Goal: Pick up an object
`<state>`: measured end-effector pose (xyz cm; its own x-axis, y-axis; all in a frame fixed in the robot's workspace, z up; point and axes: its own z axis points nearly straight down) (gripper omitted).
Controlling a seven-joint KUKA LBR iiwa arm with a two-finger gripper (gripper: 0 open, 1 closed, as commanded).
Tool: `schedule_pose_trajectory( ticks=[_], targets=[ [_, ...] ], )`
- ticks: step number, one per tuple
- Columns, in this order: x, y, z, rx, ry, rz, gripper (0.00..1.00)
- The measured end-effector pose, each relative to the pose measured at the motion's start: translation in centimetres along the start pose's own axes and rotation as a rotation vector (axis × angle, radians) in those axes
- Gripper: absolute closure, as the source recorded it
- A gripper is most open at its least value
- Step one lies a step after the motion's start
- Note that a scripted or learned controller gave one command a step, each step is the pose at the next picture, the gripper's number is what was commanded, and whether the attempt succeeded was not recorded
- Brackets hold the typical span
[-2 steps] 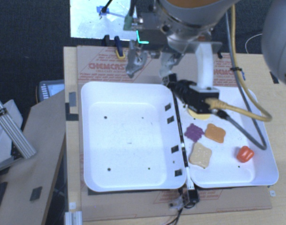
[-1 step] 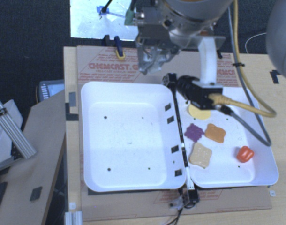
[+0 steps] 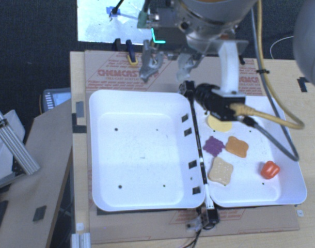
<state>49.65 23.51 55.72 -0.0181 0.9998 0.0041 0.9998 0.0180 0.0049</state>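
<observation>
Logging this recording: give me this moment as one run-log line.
gripper: raised above bins' far edge, holds nothing | right bin: purple piece, orange piece, toast, red pepper | pick: not done

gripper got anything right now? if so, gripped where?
Nothing held. The gripper hangs above the back edge of the left bin, with bare space between its fingers. The toy foods, such as the red pepper, lie in the right bin.

The surface is pale wood, its top covered by a flat sheet of brown cardboard printed with red lettering. On the cardboard sit two shallow white bins, touching side by side: the left bin toward the surface's left edge, the right bin toward its right edge.
</observation>
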Motion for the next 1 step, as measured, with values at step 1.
schedule_pose_trajectory(
  ticks=[1],
  targets=[
    [0.03, 0.02, -1.15, -0.003, 0.002, -0.004, 1.00]
  ],
)
